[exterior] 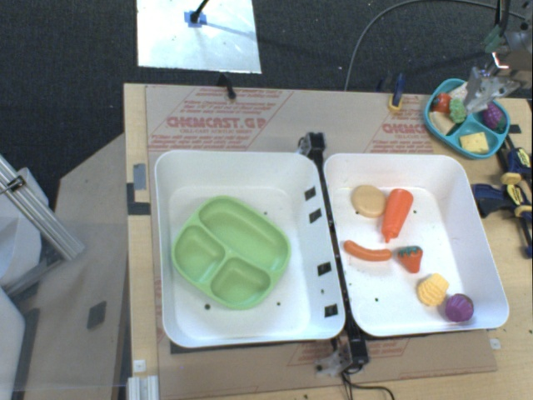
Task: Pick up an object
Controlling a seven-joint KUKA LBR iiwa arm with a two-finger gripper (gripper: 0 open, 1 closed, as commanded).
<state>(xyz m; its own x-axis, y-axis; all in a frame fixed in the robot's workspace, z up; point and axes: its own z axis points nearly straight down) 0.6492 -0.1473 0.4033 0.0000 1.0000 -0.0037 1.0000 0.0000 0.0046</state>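
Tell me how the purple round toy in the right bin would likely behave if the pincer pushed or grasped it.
The purple round toy looks smooth and ball-like, so it would probably roll when nudged. It sits beside the yellow toy near the right bin's corner, which may crowd a grasp. Its glossy, plastic look suggests it is light and rigid.

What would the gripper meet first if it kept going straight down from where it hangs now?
Probably the blue divided tray outside the bins: the gripper hangs over it, near the green piece and purple piece. Its height is unclear from this slant, so which compartment is uncertain.
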